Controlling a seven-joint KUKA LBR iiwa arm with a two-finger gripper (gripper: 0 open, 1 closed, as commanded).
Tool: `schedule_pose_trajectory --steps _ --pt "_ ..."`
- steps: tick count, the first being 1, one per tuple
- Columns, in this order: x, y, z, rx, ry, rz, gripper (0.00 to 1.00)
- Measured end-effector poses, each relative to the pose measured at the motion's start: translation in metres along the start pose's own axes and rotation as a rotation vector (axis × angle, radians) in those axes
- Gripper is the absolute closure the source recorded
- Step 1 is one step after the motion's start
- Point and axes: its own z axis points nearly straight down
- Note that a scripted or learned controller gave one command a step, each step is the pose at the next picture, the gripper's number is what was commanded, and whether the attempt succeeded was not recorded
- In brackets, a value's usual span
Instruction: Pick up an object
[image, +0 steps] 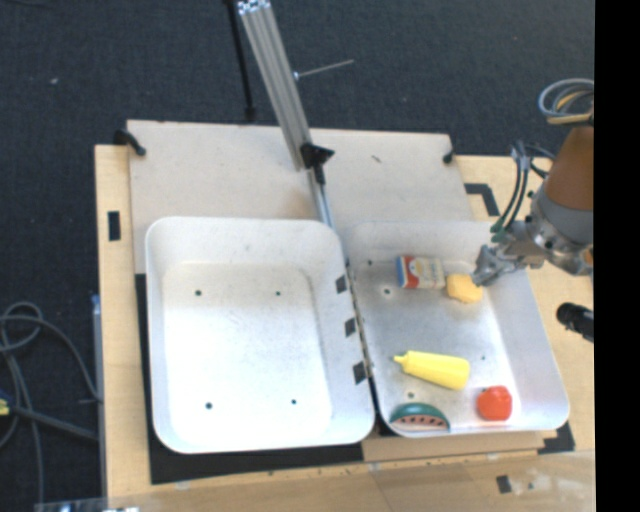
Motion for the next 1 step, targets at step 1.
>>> schedule_pose_trajectory --steps 1 --pt "-0.0020 0.0016 -0.0545 -0.001 0.000 0.000 1.00"
